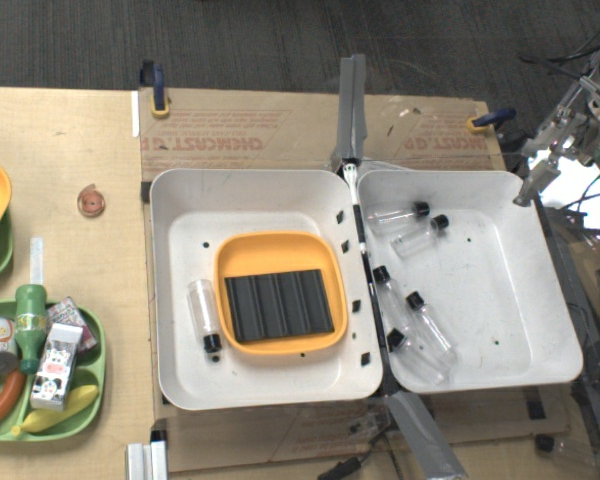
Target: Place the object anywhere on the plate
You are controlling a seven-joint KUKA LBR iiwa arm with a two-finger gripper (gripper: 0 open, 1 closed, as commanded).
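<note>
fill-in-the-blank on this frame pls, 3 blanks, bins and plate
1. The orange plate sits in the ____ bin.
2. On the plate lies a ridged block coloured ____.
3. A clear vial with a black cap lies beside the plate on its ____ side in the view.
The gripper hangs at the right bin's far right corner.

Missing words: left; black; left

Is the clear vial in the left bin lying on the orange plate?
No. The clear vial lies on the left bin's white floor just beside the orange plate, off its left rim.
</note>
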